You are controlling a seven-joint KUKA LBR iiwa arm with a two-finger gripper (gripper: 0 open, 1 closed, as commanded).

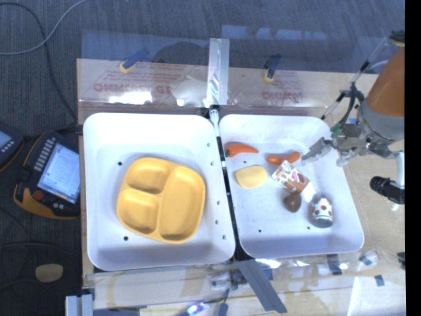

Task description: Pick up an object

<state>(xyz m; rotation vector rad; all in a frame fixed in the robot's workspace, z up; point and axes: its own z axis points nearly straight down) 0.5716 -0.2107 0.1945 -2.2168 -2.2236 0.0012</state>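
Left bin (99,176) holds a yellow divided tray (161,198); right bin (342,232) holds small toy foods, a carrot (241,149) nearest. Jaws (322,148) hover at its upper right rim, their opening unreadable.

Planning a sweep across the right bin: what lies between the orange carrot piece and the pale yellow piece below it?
Nothing: in the camera view, bare white bin floor separates the carrot piece from the pale yellow piece.

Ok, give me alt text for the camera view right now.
The grey arm's gripper hovers at the right white bin's upper right edge, above small toy foods: orange carrot, pale yellow piece, patterned carton. The left white bin holds a yellow divided tray.
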